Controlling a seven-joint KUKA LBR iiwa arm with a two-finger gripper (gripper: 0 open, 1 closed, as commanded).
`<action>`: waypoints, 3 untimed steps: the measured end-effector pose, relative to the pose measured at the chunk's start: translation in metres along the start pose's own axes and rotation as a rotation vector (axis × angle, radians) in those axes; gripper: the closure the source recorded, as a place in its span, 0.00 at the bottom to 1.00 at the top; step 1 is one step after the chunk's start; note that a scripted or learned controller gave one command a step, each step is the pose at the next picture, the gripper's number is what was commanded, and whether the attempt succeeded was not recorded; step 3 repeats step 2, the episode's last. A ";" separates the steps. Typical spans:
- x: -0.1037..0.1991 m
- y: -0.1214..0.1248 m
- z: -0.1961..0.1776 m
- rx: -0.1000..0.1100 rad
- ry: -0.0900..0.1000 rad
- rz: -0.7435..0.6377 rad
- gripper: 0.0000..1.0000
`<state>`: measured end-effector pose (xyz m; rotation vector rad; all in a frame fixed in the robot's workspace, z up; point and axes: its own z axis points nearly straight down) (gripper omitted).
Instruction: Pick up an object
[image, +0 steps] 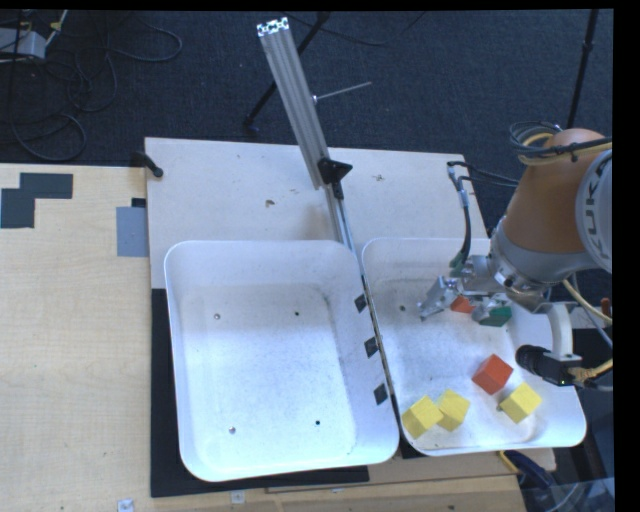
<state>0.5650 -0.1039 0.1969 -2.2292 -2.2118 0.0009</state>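
Bright, even overhead light washes out the white bins (265, 455); soft shadows, slight overall blur.

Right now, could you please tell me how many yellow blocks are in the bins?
3, all in the right bin near its front edge: two touching at front left, one further right beside the red block. The arm may hide others.

Both bins, the left bin (262, 350) and the right bin (420, 350), are white with fine dark speckles, on a pale cream bench (230, 190). Just beside the silver-grey tool (437, 298) lie a small red-orange piece (461, 306) and a green piece (493, 316). Farther from the tool sit an orange-red block (492, 374) and three yellow blocks (422, 415) (453, 408) (520, 402).
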 end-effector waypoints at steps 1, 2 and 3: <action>-0.064 0.042 0.004 -0.001 -0.003 -0.005 0.00; -0.053 0.084 0.078 -0.022 -0.008 -0.007 0.00; -0.053 0.084 0.078 -0.022 -0.008 -0.007 0.00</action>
